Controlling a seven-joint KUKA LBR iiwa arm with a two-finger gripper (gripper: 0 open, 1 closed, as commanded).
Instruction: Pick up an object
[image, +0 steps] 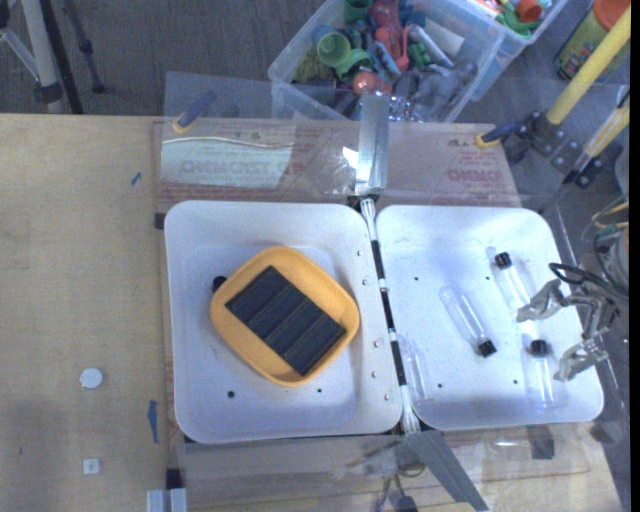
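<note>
My tool (566, 325) hangs spread and empty over the right edge of the right white bin (430, 245). Just left of it, near that bin's front right corner, lies a clear plastic tube with a black cap (541, 367), long axis running front to back (see-through, faint against the white).

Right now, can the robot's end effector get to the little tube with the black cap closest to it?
Probably yes. The end effector sits open at the right bin's right side, with the clear tube lying just beside it and nothing between them.
</note>
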